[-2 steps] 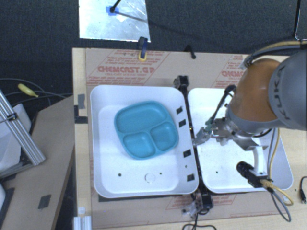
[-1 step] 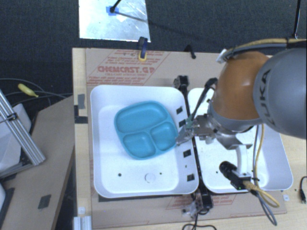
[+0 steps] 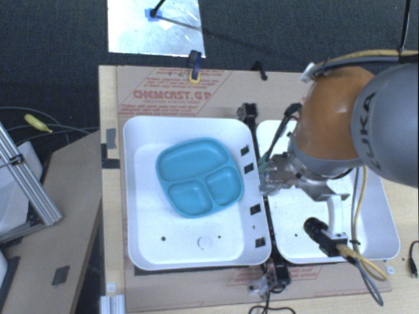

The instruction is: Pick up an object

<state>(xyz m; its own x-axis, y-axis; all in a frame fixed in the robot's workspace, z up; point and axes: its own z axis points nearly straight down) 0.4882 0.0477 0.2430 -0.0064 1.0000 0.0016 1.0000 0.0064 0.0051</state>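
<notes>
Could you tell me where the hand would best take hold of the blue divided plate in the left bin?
Probably the raised outer rim of the blue divided plate, coming straight down. It lies flat in the left bin, so only the rim and divider ridges offer anything to pinch.

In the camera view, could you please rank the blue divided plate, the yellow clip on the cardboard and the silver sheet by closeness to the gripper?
From the gripper, low at the bins' shared edge:
1. Blue divided plate, in the left bin, just beside it.
2. Yellow clip, up on the cardboard's far edge.
3. Silver sheet, beyond the bench, farthest.
</notes>
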